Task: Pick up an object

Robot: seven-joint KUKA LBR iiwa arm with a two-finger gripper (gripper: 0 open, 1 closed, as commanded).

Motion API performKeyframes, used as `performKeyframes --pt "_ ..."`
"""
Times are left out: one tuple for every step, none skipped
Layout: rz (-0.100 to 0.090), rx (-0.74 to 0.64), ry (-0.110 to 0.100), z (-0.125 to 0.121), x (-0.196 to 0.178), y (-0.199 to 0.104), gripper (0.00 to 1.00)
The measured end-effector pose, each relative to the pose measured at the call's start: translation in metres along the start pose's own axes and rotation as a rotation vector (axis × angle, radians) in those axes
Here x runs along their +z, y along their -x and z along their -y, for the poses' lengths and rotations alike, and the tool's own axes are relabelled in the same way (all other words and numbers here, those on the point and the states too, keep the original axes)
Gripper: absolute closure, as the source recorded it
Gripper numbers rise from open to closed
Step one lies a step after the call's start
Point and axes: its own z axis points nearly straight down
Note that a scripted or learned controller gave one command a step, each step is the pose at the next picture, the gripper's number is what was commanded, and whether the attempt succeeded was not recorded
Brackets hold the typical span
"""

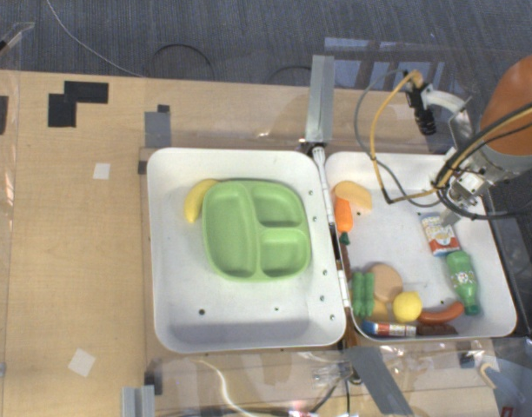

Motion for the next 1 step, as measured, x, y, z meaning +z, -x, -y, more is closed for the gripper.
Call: performKeyframes --pt "-0.006 -0.067 -0.005 0.0346 -0.0271 -0.0221 1.00"
